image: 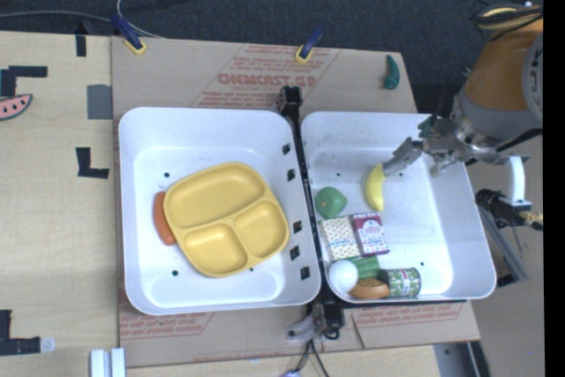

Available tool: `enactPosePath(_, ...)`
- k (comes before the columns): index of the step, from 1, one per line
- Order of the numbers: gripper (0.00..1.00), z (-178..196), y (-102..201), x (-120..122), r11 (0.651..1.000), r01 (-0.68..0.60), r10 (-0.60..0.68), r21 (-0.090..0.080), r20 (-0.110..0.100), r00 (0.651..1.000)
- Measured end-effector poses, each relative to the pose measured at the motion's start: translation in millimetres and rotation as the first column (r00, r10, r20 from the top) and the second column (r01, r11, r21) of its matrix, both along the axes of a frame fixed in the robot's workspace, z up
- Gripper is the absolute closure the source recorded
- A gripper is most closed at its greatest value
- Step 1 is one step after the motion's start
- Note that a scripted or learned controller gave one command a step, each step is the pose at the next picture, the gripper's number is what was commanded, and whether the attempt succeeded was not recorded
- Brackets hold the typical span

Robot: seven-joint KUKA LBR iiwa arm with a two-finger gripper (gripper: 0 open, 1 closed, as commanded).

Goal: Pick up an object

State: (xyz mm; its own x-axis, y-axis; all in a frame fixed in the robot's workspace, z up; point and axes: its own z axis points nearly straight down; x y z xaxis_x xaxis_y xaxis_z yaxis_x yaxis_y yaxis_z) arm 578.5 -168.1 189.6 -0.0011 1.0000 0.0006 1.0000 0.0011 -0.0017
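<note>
My gripper [417, 162] hangs over the back of the right bin [459, 225], with its fingers [397, 163] spread open and nothing between them. Just to its left and a little nearer lies a yellow banana [375, 187], close to the left fingertip but apart from it. Further forward in the same bin are a green round fruit [331, 201], a checkered packet [339, 236], a small red box [370, 233], a white ball [342, 276], a green can [402, 282] lying on its side and a brown bun-like item [371, 289].
The left bin [141, 146] holds a yellow divided tray [228, 216] with an orange-red object [162, 219] partly tucked under its left edge. A black divider [298, 181] runs between the bins. The arm's orange band [499, 75] rises at the right.
</note>
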Motion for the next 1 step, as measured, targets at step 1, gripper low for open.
enactPosePath(1,0.0,-94.8,18.5,38.3,1.0,0.0,0.0,0.0,-0.002,1.0)
